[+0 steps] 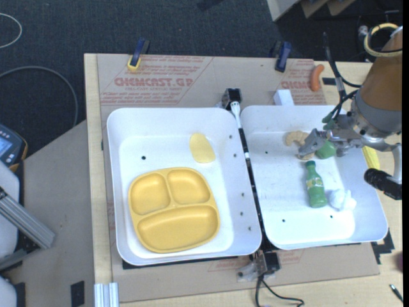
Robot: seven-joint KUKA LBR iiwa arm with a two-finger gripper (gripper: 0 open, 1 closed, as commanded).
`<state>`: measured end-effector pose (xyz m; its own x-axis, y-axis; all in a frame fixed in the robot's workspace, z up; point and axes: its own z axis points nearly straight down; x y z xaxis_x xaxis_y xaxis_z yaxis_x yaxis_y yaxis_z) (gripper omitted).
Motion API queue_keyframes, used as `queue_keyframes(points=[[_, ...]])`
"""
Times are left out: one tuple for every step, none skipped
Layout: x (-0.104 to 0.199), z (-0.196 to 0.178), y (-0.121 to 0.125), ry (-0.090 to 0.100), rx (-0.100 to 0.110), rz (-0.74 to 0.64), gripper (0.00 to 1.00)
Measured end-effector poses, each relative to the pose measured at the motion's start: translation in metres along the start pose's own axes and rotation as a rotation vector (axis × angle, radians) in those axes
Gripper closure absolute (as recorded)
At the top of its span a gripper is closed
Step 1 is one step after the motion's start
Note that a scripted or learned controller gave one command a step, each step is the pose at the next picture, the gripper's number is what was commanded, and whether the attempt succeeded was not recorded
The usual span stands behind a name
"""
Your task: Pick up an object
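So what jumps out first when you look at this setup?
Probably the big yellow divided plate filling the left bin, with a small pale yellow piece beside it. Then the grey arm's gripper hovering at the top of the right bin, just above a green bottle lying there.

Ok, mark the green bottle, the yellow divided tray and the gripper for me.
green bottle (315, 185): camera view, point on the middle of its body, lying in the right bin.
yellow divided tray (173, 208): camera view, point on the ridge between its compartments, left bin.
gripper (323, 147): camera view, point between its fingertips, over the right bin.
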<state>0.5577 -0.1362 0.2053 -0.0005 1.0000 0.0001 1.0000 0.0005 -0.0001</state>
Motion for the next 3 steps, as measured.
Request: queue_keyframes(points=[[-0.075,0.030,-0.078,0.001,0.007,0.009,0.00],[-0.069,-0.143,-0.068,-0.008,-0.019,-0.002,0.00],[-0.009,-0.046,-0.079,0.005,0.008,-0.004,0.00]])
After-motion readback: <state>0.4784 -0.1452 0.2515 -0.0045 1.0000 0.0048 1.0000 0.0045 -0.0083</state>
